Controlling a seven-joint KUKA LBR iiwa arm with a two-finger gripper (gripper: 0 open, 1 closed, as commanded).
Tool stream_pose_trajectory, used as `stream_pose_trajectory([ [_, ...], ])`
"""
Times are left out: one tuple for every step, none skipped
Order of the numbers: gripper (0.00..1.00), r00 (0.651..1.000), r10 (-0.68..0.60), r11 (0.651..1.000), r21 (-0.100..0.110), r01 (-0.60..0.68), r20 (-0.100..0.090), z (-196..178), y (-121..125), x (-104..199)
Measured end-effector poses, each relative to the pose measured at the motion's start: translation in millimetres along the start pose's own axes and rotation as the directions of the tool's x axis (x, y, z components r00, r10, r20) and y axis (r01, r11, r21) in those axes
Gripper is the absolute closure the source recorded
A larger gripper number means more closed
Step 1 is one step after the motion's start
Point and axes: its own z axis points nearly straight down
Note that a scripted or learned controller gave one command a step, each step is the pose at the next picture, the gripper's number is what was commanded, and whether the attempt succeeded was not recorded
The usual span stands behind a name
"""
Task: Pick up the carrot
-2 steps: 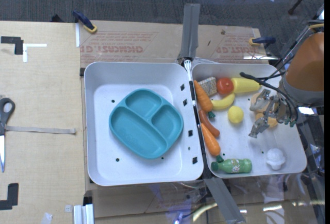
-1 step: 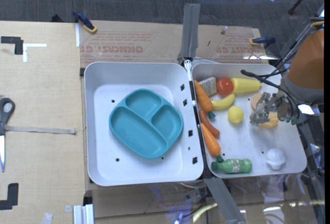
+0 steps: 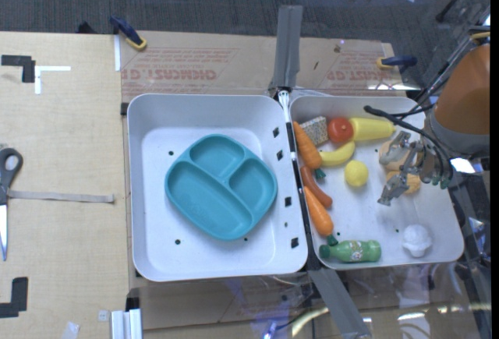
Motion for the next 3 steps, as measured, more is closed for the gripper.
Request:
stream_pose_trajectory([
  [0.0, 0.998, 0.057, 0.998, 0.0, -0.057, -0.007, 20, -11, -61],
  [0.0, 0.973, 0.232, 0.973, 0.001, -0.232, -0.009, -1, 81, -27],
  [0.0, 0.953, 0.304, 0.953, 0.002, -0.304, -0.009, -80, 111, 32],
])
